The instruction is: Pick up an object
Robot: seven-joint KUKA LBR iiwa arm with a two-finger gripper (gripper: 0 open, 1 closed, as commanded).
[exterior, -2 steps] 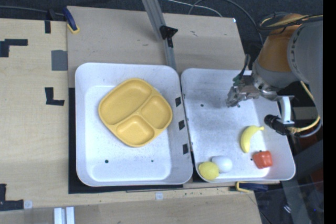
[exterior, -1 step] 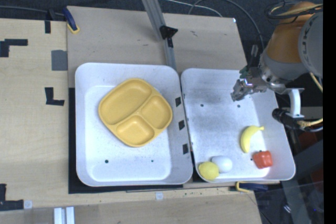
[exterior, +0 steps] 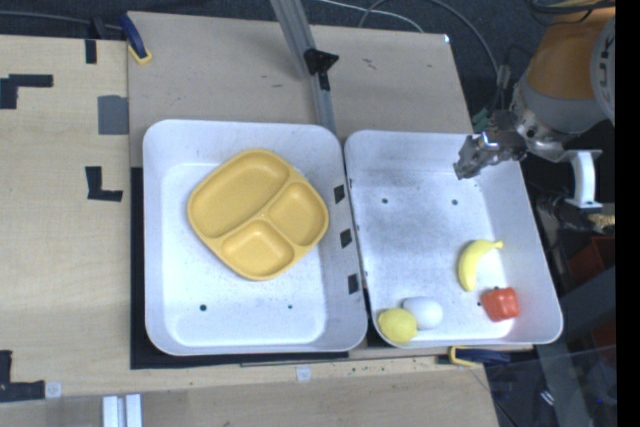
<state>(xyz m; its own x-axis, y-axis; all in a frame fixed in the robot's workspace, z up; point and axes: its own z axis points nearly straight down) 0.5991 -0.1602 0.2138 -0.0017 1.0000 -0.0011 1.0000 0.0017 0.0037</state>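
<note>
Above the far right rim of the right-hand shallow white bin [exterior: 400,165], the grey two-finger gripper [exterior: 472,160] hangs with nothing between its fingers; their spacing cannot be judged at this size. Candidate objects cluster at the near edge, well apart from it: a yellow banana-shaped toy [exterior: 477,264], a small red block [exterior: 500,302], a white egg-shaped piece [exterior: 425,312] touching a yellow ball [exterior: 397,324]. The yellow sectioned plastic plate [exterior: 257,213] occupies the left-hand bin [exterior: 170,315].

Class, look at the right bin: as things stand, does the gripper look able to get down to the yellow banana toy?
Probably yes. The gripper sits over the right bin's far edge, and bare floor lies between it and the banana toy. The red toy lies close beside it, so the approach is tight on that side.
</note>
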